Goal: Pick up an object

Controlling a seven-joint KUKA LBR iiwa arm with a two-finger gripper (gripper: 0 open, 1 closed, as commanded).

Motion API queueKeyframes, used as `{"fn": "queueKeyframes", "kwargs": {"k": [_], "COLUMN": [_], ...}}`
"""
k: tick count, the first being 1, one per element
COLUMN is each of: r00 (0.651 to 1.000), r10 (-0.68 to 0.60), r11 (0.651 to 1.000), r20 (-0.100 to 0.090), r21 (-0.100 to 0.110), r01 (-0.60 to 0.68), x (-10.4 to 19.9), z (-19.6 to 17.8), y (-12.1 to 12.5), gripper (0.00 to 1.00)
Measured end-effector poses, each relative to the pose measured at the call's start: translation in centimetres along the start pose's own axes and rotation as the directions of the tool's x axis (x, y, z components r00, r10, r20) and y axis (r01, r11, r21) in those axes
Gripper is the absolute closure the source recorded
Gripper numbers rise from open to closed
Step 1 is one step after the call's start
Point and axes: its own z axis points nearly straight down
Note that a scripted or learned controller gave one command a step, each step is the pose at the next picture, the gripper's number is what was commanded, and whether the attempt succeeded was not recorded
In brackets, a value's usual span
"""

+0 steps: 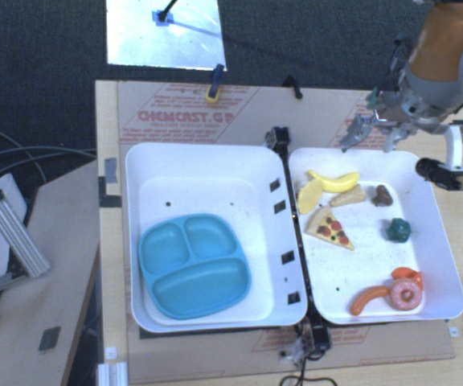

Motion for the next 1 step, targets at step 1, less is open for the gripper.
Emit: {"fn": "queueKeyframes", "kwargs": {"k": [1], "r00": [1.000], "r10": [-0.005], "r11": [1.000], "r20": [-0.004], "r21": [0.010], "r01": [0.005], "x": [5.53], "z": [5.77], "y": [-5.47], "gripper": [0.00]}}
